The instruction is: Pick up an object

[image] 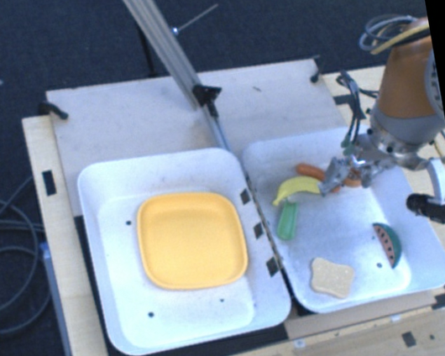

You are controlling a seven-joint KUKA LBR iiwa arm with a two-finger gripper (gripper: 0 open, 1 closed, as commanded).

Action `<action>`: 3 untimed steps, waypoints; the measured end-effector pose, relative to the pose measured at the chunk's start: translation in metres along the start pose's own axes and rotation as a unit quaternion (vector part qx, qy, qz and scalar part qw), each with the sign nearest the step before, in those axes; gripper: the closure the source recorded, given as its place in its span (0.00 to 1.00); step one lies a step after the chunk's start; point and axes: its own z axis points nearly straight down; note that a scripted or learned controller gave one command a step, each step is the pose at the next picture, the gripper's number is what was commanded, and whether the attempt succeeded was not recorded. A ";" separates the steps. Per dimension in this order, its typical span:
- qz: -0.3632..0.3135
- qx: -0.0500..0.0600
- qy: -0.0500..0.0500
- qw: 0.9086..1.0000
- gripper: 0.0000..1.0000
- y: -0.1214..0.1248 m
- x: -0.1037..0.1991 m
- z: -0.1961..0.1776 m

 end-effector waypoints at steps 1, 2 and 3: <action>0.000 0.000 0.000 1.000 0.00 0.007 0.000 0.059; 0.001 -0.003 0.000 1.000 1.00 0.008 -0.001 0.045; 0.000 -0.005 -0.001 1.000 1.00 0.010 -0.004 -0.018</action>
